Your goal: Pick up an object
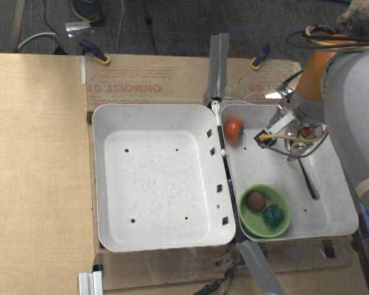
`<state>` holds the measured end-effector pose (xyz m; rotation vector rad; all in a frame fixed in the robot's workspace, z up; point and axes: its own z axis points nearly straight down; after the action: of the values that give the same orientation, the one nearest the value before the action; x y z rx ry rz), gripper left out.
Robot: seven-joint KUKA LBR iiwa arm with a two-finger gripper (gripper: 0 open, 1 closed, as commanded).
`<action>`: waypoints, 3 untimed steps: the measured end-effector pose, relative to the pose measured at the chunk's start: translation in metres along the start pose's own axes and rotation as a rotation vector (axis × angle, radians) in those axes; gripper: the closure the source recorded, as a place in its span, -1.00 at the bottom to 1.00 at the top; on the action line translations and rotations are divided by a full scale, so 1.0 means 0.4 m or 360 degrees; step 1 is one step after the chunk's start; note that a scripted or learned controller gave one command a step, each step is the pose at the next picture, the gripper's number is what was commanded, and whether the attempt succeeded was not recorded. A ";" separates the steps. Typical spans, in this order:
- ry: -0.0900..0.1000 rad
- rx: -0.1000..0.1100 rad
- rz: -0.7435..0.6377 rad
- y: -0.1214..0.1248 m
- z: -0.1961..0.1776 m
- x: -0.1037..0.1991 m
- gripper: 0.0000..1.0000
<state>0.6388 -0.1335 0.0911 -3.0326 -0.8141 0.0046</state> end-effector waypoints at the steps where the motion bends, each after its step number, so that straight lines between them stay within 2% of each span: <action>1: -0.0001 0.0001 -0.0069 -0.150 0.001 -0.060 -1.00; 2: 0.0012 0.0004 -0.0169 0.163 -0.009 -0.070 -1.00; 3: 0.0000 0.0002 0.0263 -0.105 0.000 -0.144 -1.00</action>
<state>0.5678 -0.1261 0.0913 -3.0889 -0.5606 0.0054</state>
